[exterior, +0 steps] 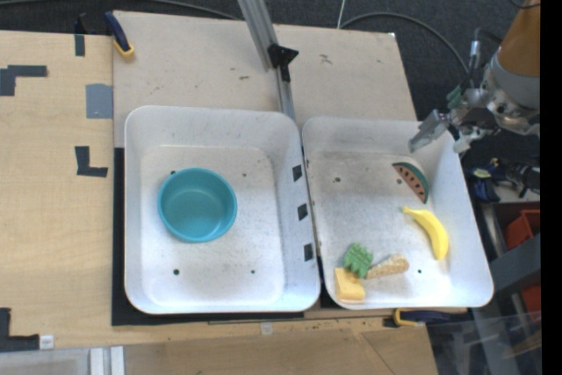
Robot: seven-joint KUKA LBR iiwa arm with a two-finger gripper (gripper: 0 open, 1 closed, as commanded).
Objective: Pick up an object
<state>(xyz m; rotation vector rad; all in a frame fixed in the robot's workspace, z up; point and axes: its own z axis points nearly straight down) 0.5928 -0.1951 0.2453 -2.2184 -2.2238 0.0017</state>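
My claw — grip state unreadable — hovers at the right white bin's upper rim | nearest target: striped watermelon-slice toy just below | yellow plastic banana beyond — nothing picked yet

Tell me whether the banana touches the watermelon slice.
Apart. The camera view shows bare white bin floor between the banana and the watermelon slice.

One fixed camera looks down at a slant from above the bench; both white bins sit mid-frame, fairly near. The bench's near edge runs along the bottom; the arm enters from the right.
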